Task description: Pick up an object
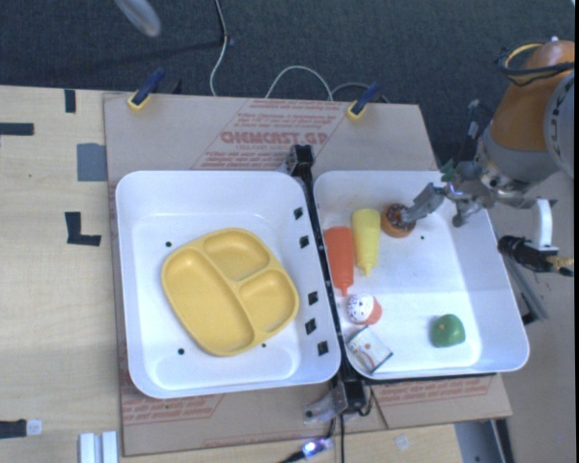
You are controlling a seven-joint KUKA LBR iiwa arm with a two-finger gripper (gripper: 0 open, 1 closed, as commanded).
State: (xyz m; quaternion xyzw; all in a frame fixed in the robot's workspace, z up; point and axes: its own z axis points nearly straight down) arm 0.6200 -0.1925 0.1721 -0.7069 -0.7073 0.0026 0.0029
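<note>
The gripper (417, 207) reaches in from the right over the upper part of the right bin (482, 287), its grey fingers pointing left and slightly down. Whether they are apart or together cannot be told from this angle. Behind it the arm (531, 123) rises toward the upper right, with its orange band (540, 58) near the frame's edge.

Just at the gripper's tip lies a small brown round piece (398, 221), touching or nearly touching it; nothing shows it caught between the fingers. Just left of that piece a yellow bottle (367, 237) lies on the bin floor, its length running up and down. Beside the bottle, against the bin's left wall, lies an orange carrot (340, 257). Below these, further from the gripper, sits a small white ball with red spots (362, 309), and below that, near the bin's lower left corner, a small clear packet (370, 352). A green pepper (448, 331) rests toward the lower right of the same bin, well apart from the gripper.

The left bin (145, 210) adjoins the right one along a black divider (314, 258). In it lies a yellow tray (230, 289) with three compartments, set at a tilt to the bin's sides. Both bins stand on a brown board (261, 138), held at its far edge by two clamps (147, 90).
</note>
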